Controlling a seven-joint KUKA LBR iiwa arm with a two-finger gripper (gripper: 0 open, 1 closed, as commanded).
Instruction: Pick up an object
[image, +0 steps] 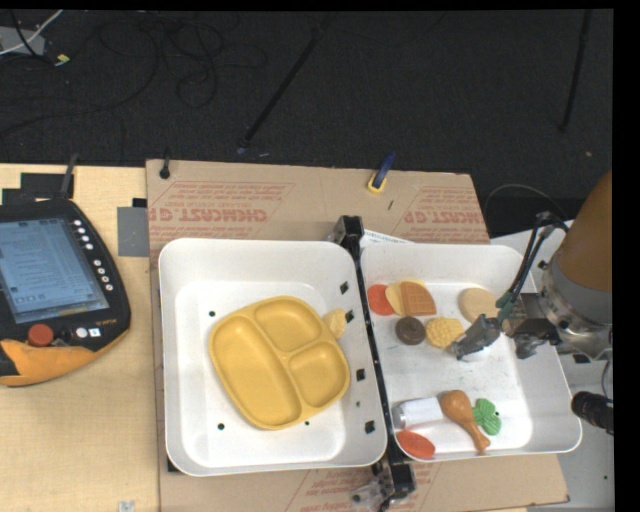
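Two white bins sit on cardboard over a wood bench, dark floor behind; we see the drumstick in the right bin's near part, pointing near-right, gripper state unclear.

The left bin has open floor along its top and left sides and in its lower corners; the yellow tray fills its middle and nearly reaches the divider. In the right bin, toy food crowds the upper row — a red disc, waffle, brown round, cookie, tan piece — and the lower left: white block, drumstick, green piece, red piece. Bare floor lies between the two groups and at the lower right. The gripper and arm block the right side.
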